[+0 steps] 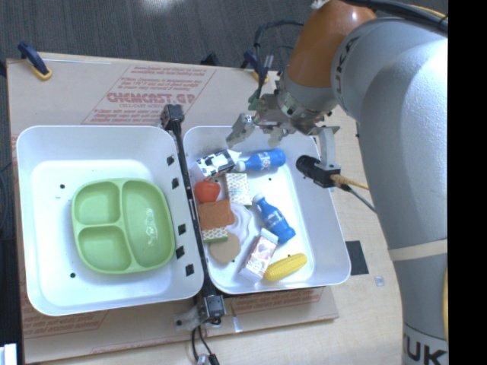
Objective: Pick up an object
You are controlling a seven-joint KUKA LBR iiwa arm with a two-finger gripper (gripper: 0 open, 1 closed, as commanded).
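Objects for picking lie crowded in the right-hand white bin (335,242): a blue bottle (261,160) lying near the far wall, a small black-and-white toy car (214,163) just beside it, a red ball (206,192), a brown sandwich-like block (216,215), a second blue bottle (274,219), a small carton (260,255) and a yellow corn cob (286,266) near the front. Many of them touch or overlap. The gripper (255,125) hangs over the far edge of this bin, above the toy car and the lying bottle, with nothing between its fingers, which look spread apart. To do the pick well, it is probably best to choose a piece with free space on two sides, such as the lying bottle, and come down squarely across its narrow width. The left white bin (30,204) holds a green divided plate (122,225). Both bins sit on a cardboard sheet (152,90) with red print, clamped to the bench. Dark floor lies beyond.
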